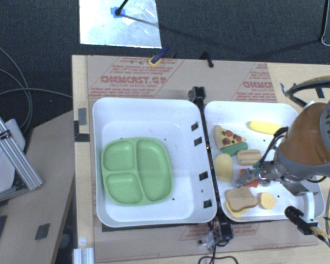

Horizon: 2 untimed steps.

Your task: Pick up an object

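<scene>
The right bin [305, 199] holds several toy foods: a pizza slice [228, 136], a yellow banana [264, 127], a tan bread roll [248, 157], a pale yellow pear-like piece [224, 167], a slice of toast [241, 200] and a small orange-yellow piece [268, 201]. My gripper [249, 176] is low in this bin, reaching in from the right. It sits just below the roll, right of the pear-like piece and above the toast. A small red item [254, 183] shows right under its tip, partly covered. Nothing is visibly lifted.
The left bin [148, 110] holds a green divided plate [136, 170]. A black divider [206, 153] runs between the bins. The arm's orange band [311, 133] and grey wrist cover the right bin's right side. Cables lie at the bench's right edge.
</scene>
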Motion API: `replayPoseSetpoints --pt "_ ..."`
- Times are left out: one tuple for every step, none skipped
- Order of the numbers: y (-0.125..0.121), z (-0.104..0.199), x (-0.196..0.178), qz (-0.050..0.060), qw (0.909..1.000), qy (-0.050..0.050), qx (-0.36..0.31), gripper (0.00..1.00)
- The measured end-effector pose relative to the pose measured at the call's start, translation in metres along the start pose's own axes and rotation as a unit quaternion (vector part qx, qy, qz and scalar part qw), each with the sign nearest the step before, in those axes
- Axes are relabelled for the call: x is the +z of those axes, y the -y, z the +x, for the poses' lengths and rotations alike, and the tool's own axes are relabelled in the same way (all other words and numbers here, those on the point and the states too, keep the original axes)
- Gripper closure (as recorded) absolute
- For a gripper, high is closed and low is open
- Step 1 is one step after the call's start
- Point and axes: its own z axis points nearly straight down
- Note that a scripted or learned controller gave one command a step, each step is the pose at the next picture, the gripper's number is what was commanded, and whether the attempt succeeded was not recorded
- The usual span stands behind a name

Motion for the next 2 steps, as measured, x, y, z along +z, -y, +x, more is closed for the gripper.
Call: replayPoseSetpoints --pt "-0.001 0.002 -0.011 -0.001 1.0 -0.001 -0.002 1.0" --pt "-0.031 0.09 -0.105 -0.005 1.0 -0.002 -0.008 1.0"
